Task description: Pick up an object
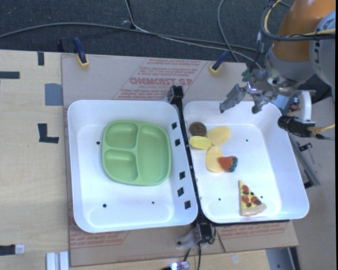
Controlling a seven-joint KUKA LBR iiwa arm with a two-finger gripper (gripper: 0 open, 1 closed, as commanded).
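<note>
Two fingers (pixel 232 98) spread wide, hand (pixel 243 102) holding nothing, above right bin's (pixel 281 167) far rim.

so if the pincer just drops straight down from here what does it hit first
Probably the bare far rim of the right bin; the open pincer hangs above it, though depth is unclear.

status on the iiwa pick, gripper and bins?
Gripper open, above right bin's far rim, holding nothing. Toy food untouched in that bin: pizza slice, yellow pieces, brown piece. Green tray in left bin. Path unobstructed.
</note>
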